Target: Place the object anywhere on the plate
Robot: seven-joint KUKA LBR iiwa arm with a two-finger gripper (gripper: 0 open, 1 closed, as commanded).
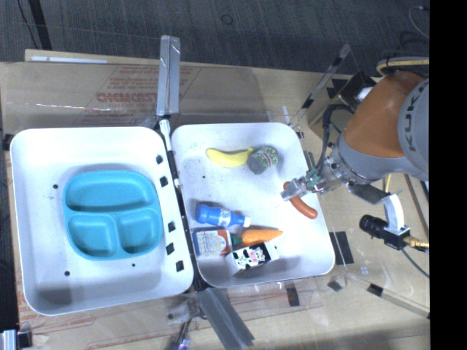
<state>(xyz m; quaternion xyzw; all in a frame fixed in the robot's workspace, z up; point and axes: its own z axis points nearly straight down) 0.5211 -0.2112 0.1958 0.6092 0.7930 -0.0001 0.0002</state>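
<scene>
Pincer [299, 188] low at the right side of the right bin [321, 257], tip down beside a red sausage [306, 208]. Cannot tell whether spread or pressed together, nor whether touching the sausage or just above it. Behind it, the grey arm [379, 122] with its orange band, reaching in from the right.

Right bin, front to back. At the front wall, a small box with black and white patches [253, 256]. Just left of that, a little carton with a red and white label [210, 242], close against it. Behind both, an orange carrot [260, 234] lying crosswise, thin end toward the right. Next back, a blue bottle [219, 215] on its side, white cap pointing right. By the right wall, the sausage, lying at a slant on the bin floor, upper end nearest the pincer. Toward the back wall, a yellow banana [228, 157] and a grey-green ball [263, 159] at its right end.

Left bin [29, 195]: a blue plate [113, 211] flat on the floor, with one long compartment at the back and two smaller ones in front. Well apart from the sausage, with both bin walls between.

Underneath, a brown bench [379, 319]. Behind the left bin, a pale board with red print [124, 86]. At the back where the bins meet, a grey metal bar [169, 71]. Farthest back, dark floor [219, 13].
</scene>
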